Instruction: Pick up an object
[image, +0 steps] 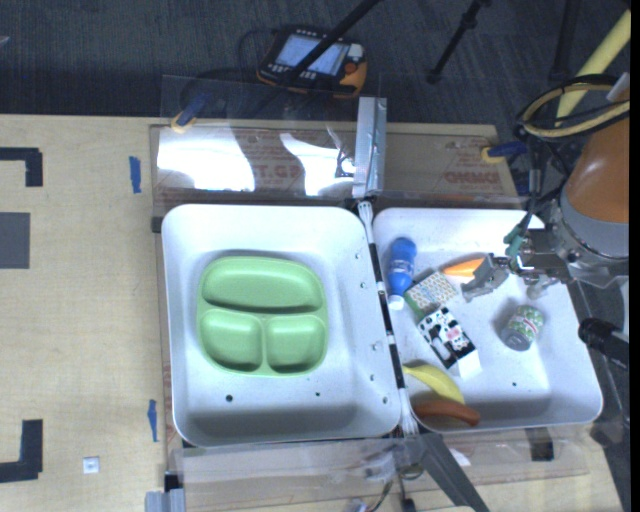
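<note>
Clutter fills my right bin (575, 400): a blue bottle (401, 262) by the divider, a dotted packet (432, 291), a black-and-white carton (446, 338), a roll of tape (523, 326), a banana (437, 380) and a brown piece (445, 410) at the near edge, and an orange carrot (462, 266) toward the back. The left bin (185, 300) carries a green divided tray (264, 312). I have the gripper (490, 278) over the right bin, just beside the carrot's end and near the packet, with nothing between its fingers (475, 285); they look parted, though the slant makes me unsure. I judge the carrot the likeliest target, since it lies closest and apart from the pile.
</note>
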